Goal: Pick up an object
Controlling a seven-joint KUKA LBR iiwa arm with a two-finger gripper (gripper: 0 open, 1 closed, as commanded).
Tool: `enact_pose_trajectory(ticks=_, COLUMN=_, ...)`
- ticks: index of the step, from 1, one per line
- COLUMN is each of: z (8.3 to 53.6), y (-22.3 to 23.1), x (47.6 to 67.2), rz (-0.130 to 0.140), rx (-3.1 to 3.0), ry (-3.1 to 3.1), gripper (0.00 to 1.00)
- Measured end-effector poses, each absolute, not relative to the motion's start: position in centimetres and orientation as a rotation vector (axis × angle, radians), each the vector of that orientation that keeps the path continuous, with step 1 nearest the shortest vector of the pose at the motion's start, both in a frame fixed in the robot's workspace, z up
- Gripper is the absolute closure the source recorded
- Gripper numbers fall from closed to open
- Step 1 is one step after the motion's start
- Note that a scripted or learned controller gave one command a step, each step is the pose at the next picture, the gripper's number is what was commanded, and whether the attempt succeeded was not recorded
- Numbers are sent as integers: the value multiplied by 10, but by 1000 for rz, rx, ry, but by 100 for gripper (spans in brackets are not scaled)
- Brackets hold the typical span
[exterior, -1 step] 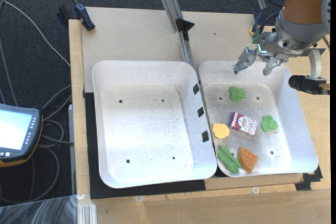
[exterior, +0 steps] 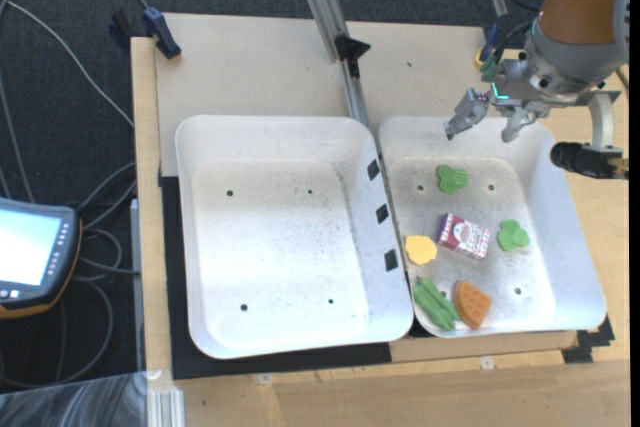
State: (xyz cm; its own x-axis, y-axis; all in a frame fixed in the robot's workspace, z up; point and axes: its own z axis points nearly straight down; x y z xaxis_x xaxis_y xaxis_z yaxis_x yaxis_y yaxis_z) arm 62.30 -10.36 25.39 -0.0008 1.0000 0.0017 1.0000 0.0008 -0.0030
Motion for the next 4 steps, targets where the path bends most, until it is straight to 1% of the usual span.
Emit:
enact_pose_trajectory(ticks=1, z=192, y=-107, x=624, rz=8, rx=-2217, ry=-2216, gripper=0)
enact_pose_trajectory(ticks=2, z=137, y=-106, x=633, rz=7, rx=-2215, ry=-2218, gripper=0)
enact_pose_trajectory(ticks=3, z=93, y=-106, x=634, rz=1, rx=-2221, ry=-2222, gripper=0)
enact_pose_trajectory(ticks=4, z=107, y=-105, x=636, rz=-7, rx=-2224, ry=-2225, gripper=100)
